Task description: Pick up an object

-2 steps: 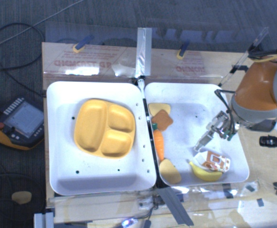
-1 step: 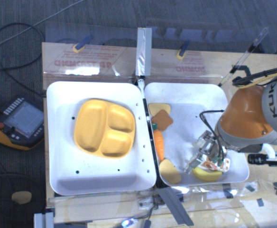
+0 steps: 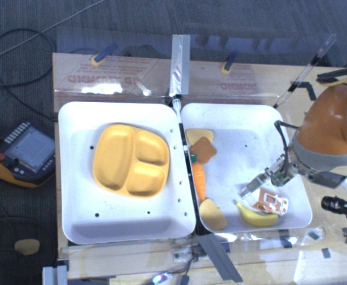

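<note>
Honestly, we'd be nervous about this one. The gripper (image 3: 254, 187) hangs low in the right bin (image 3: 245, 120), toward its near right corner, and we can't tell whether it's spread or pinched from up here. Just beside it sit a banana (image 3: 255, 216) and a small red-and-white packet (image 3: 271, 202) leaning on it, so a descent could clip both and shove them into the bin wall, or grab the packet's edge and lose it. A carrot (image 3: 199, 181), a brown cookie-like piece (image 3: 204, 150) and a tan piece (image 3: 213, 214) hug the left wall. The yellow divided plate (image 3: 132, 159) fills the left bin (image 3: 78, 123).
</note>
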`<control>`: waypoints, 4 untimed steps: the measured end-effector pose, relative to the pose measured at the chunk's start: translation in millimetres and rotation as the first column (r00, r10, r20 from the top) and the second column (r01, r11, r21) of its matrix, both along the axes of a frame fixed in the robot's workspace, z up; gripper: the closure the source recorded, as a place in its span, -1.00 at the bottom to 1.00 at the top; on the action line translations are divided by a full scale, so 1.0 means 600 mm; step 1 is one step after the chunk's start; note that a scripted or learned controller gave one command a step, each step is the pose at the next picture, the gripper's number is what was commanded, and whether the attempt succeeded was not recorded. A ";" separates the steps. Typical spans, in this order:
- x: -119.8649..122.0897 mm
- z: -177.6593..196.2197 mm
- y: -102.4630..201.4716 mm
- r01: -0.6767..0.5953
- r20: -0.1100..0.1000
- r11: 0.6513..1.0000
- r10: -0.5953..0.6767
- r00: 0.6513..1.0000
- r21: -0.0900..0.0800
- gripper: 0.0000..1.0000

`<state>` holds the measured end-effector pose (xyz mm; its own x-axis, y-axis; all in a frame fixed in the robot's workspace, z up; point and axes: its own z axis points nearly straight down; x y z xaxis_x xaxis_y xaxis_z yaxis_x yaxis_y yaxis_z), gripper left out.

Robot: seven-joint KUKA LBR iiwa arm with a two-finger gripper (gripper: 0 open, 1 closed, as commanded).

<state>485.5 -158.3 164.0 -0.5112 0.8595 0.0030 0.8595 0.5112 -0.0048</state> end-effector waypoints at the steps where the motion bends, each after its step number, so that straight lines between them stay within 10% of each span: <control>1: 0.123 -0.111 0.042 -0.064 0.000 0.998 0.064 0.998 -0.001 -1.00; 2: 0.204 -0.037 -0.073 0.371 0.002 0.929 -0.371 0.929 -0.006 -1.00; 3: 0.057 -0.108 -0.098 0.357 -0.007 0.934 -0.357 0.934 0.008 -1.00; 4: 0.009 -0.121 -0.067 0.209 0.023 0.978 -0.209 0.978 -0.006 -1.00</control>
<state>490.8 -198.3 91.5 -0.3204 0.9472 -0.0142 0.9471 0.3206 0.0118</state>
